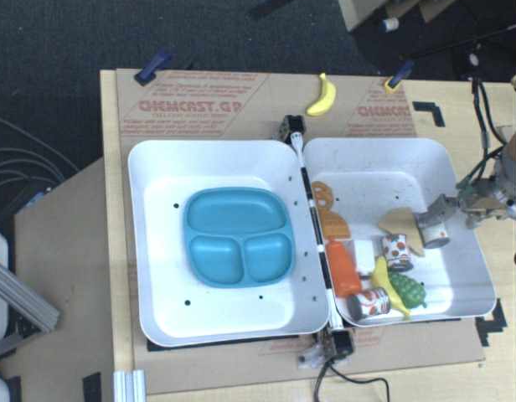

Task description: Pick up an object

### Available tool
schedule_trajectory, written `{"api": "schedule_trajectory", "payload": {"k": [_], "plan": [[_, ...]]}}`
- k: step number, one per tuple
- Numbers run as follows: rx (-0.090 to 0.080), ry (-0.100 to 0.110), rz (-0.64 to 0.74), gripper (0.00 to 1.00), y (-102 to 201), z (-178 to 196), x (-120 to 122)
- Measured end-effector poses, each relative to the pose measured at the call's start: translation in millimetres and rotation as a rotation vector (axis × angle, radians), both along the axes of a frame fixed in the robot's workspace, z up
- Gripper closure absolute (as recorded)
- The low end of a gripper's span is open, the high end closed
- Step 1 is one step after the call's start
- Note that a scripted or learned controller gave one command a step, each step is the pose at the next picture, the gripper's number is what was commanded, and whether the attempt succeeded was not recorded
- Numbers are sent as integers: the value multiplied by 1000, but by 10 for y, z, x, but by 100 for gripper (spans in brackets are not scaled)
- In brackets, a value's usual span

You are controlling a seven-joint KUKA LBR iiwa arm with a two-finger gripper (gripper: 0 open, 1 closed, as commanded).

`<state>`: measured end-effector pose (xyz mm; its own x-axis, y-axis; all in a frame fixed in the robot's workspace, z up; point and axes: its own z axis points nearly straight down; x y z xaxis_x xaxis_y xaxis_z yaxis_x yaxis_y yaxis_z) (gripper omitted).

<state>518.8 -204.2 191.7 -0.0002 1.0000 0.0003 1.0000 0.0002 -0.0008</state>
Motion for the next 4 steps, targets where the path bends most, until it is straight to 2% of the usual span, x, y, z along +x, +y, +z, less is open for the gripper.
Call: {"api": "schedule_trajectory", "payload": {"k": [1, 2, 3, 4], "plan": [[5, -5, 4, 0, 342, -938, 477], [9, -2, 5, 0, 373, -1062, 1447], [0, 1, 2, 0, 511, -1068, 1478], [-2, 0, 3, 100, 513, -962, 1484]]}}
